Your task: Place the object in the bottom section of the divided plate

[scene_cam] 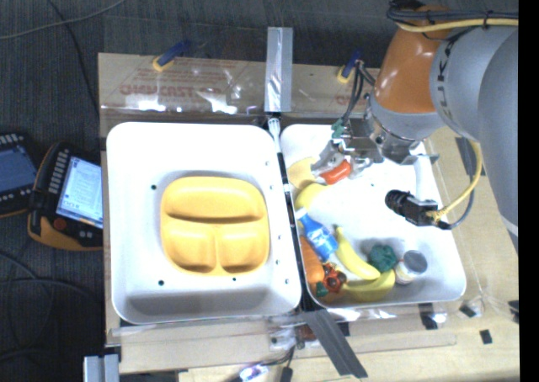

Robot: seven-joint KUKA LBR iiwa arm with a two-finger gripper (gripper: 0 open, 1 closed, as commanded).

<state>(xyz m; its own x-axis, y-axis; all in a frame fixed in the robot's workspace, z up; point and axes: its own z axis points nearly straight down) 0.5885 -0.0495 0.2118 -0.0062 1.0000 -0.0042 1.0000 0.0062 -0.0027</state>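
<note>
Looking down on the bench, you see the gripper [337, 163] low over the upper left part of the right bin [438, 212], hanging from the grey arm [472, 61] with its orange band [408, 69]. Between its fingertips sits a small orange-red object [336, 173], lying roughly level and tilted a little; the fingers are pinched against it, one on each side, so you can take it as gripped. Just to the left of the fingers, and touching the object's near end as far as you can tell, lies a pale yellow curved piece [301, 178] against the bin's left wall.

Below the fingers, well apart from them, you find the bin's clutter: a blue-and-white bottle [318, 239], a banana [358, 261], a carrot-like orange piece [311, 271], a dark green lump [384, 254] and a small round grey-capped thing [413, 264]. A black camera-like fitting [404, 202] on a yellow cable [461, 204] stands to the lower right of the fingers.

The divided plate [216, 225], yellow, rests in the middle of the left bin [135, 204], well to the left and somewhat below the fingers, across the wall between the bins. Its one wide section lies on the far side, and two smaller sections side by side lie on the near side. A handheld pendant [72, 195] lies on the floor beyond the left bin.
</note>
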